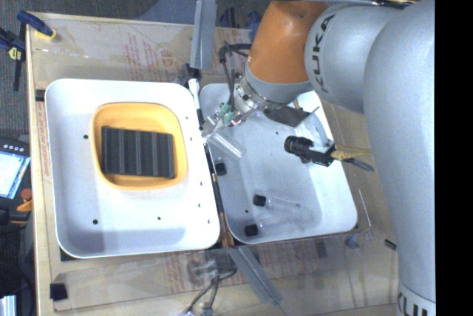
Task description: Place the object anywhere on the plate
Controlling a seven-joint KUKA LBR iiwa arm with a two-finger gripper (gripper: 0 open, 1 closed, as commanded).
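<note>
Dark carpet lies behind a pale bench (111,41), which carries two shallow white bins side by side.

From the overhead camera I see the arm (347,49) coming in from the right, its orange band just above the wrist. The gripper (224,119) is down in the far left corner of the right bin (336,213), close against the wall shared with the left bin (66,218). From this angle I cannot tell how far the gripper is open or whether it has hold of anything. The wrist and some greenish hardware cover that spot.

I cannot tell for sure which thing is the one to be moved. Three small black pieces lie loose on the right bin's floor, all dark, blocky and tiny against the white. The nearest black piece (220,169) sits a little toward me from the gripper, hard by the shared wall and apart from the gripper. The second black piece (259,199) is farther toward me and a bit to the right. The third black piece (251,230) is farther still, near the bin's front wall. A faint clear tube (284,202) lies just right of the second piece.

The plate (140,114) is left of the gripper, across the shared wall in the left bin. It is yellow, with rounded corners, and a dark grey ribbed insert (139,152) covers its middle.
</note>
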